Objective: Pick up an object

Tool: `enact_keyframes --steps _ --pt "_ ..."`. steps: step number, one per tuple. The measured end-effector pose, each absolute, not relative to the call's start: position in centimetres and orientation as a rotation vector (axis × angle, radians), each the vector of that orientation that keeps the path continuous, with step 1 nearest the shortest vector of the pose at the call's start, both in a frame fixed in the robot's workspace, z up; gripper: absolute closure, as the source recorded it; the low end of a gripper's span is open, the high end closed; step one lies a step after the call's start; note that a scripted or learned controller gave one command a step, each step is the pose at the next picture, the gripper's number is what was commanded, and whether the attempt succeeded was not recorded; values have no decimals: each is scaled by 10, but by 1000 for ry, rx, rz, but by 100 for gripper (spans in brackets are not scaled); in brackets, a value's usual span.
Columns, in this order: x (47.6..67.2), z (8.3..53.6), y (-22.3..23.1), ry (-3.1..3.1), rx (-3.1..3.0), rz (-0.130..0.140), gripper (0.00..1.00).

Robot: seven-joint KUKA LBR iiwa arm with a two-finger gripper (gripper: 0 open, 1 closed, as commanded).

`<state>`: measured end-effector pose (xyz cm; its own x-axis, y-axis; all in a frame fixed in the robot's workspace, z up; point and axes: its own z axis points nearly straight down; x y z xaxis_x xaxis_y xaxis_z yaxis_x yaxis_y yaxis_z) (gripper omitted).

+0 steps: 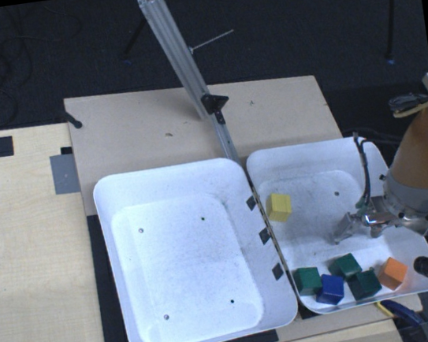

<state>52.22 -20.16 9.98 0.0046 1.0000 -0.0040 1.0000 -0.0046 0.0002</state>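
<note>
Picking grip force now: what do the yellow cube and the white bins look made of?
The small yellow cube looks like painted wood or hard plastic: matte, crisp edges, no sheen, though the view leaves it open. The two shallow white bins look like moulded plastic: rounded corners, smooth rims, a faintly speckled, dull floor.

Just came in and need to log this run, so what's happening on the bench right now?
A grey arm with an orange band reaches in from the right over the right bin, its gripper low near the bin's middle, with nothing visibly held. A yellow block sits alone toward the bin's left side. Along the near edge cluster three green blocks, a blue block and an orange block. The left bin sits alongside.
</note>
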Motion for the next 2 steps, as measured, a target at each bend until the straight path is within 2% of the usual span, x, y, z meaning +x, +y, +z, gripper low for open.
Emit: enact_keyframes --steps 1,2 --pt "520 92 -141 2222 2216 1 0" --pt "534 92 -194 2217 2223 0 0"
